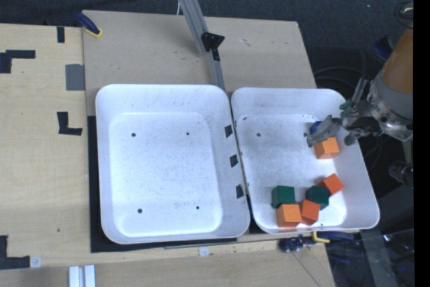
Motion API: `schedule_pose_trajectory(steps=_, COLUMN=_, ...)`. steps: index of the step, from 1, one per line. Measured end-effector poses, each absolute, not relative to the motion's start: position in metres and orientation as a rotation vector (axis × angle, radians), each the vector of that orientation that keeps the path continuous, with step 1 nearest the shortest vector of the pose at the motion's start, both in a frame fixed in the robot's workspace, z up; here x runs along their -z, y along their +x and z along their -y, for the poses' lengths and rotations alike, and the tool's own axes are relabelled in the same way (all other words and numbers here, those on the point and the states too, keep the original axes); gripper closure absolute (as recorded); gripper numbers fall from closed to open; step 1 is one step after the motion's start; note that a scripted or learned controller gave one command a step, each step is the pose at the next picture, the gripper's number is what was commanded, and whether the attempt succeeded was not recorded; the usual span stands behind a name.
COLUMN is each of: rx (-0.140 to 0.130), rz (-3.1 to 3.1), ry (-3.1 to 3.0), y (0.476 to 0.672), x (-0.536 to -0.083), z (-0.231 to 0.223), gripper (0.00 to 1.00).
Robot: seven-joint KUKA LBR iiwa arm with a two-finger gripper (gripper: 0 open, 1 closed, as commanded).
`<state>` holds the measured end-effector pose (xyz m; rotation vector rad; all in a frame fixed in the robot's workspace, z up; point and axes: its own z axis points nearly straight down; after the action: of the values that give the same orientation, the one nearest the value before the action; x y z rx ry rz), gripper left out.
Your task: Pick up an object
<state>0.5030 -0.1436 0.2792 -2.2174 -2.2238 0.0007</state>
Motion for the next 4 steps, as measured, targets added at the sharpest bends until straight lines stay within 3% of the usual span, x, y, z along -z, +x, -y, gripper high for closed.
schedule_pose_trajectory(steps=1, rx=-0.001, rz=2.223, ry=-2.218, y=0.503, x=-0.279, z=0.144, gripper=0.00)
schedule_pose_trajectory(steps=4, rx=-0.006, rz=2.219, ry=-2.216, y=0.496, x=-0.135, z=0.130, gripper=0.00)
